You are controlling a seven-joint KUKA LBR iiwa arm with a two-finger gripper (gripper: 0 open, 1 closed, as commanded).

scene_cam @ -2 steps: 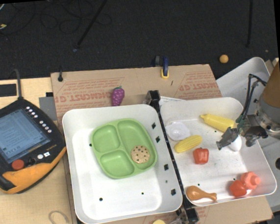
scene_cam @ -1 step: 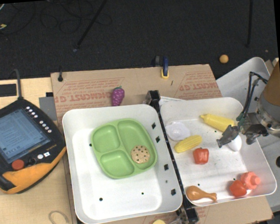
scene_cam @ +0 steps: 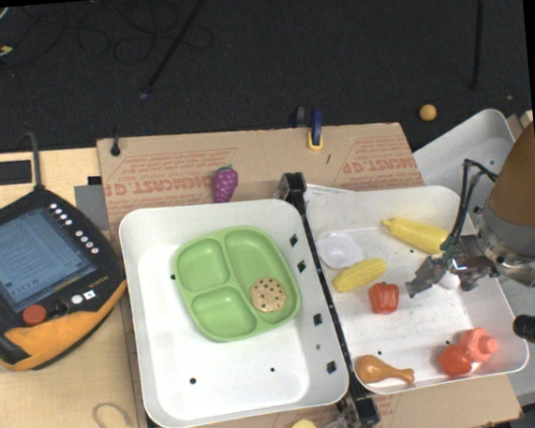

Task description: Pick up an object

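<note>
We see the gripper (scene_cam: 427, 280) open over the rt bin (scene_cam: 490, 323), just beside the red pepper (scene_cam: 384, 298), w/ bare floor toward the near rim.

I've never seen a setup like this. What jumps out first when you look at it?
The bright green divided plastic plate in the left white bin, with a round speckled cookie in its right-hand compartment. Then the toy food in the right white bin: a yellow corn cob, a small red pepper, and the robot's dark claw beside them.
</note>
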